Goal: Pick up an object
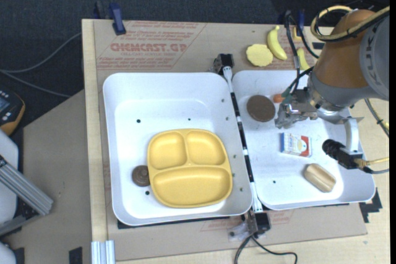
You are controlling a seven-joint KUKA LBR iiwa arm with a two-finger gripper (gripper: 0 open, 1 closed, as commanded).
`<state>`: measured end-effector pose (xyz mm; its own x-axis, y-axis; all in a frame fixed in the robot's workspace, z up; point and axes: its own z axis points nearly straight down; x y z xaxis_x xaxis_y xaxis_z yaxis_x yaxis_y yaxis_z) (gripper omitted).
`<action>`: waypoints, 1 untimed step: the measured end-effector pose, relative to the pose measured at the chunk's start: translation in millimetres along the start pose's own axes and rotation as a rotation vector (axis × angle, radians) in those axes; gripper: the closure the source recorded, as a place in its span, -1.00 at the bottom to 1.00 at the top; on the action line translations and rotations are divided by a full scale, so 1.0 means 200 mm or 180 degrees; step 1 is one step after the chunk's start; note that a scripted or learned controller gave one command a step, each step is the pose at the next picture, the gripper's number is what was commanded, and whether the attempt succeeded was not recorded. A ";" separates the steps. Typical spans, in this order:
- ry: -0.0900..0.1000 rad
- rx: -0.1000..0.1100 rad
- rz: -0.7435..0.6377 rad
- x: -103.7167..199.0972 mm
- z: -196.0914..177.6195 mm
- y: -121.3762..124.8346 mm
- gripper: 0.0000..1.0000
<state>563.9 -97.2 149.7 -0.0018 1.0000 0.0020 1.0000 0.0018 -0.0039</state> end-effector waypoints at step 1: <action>-0.0015 -0.0019 0.0018 -0.32 0.15 0.08 1.00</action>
<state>580.4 -160.5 119.6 0.0039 1.0000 -0.0026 1.0000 -0.0039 0.0020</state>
